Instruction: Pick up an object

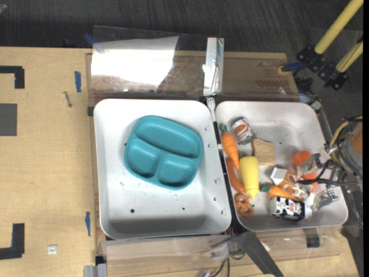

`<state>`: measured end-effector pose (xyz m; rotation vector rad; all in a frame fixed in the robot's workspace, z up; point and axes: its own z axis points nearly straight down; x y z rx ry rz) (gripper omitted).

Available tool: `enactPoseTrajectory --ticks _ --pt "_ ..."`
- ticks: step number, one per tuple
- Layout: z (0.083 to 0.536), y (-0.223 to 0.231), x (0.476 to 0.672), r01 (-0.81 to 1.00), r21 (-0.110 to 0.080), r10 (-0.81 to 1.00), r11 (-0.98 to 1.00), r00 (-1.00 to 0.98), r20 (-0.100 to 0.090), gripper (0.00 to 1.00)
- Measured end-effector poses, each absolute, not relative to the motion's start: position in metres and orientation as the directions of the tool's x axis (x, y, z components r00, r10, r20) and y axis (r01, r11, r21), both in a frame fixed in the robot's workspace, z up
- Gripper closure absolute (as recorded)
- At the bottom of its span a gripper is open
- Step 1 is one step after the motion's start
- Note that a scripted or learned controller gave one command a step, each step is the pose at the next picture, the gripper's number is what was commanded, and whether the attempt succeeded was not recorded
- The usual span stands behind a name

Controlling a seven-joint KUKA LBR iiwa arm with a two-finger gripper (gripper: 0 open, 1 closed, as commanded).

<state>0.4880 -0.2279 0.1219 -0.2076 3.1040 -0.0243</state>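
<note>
Nothing is lifted yet: our targets, a carrot, a yellow bottle and a can, lie in the right bin; a teal tray sits in the left bin. Our arm hangs at the right bin's edge.

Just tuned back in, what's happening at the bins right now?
The arm sits at the right edge of the right bin, over the clutter at that end; nothing is visibly gripped. That bin holds a pile of small items: a carrot, a yellow bottle, a can, a black-and-white carton and a pretzel. The left bin holds just a teal divided plate, untouched. No pick completed yet.
</note>
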Motion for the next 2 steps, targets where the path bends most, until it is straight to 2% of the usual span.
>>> enactPoseTrajectory --ticks 1,2 --pt "0.095 -0.222 0.510 -0.350 -0.003 -0.350 0.937 -0.937 -0.008 0.00" --pt "0.088 -0.223 0.520 -0.543 -0.010 -0.543 0.840 -0.840 -0.011 0.00"
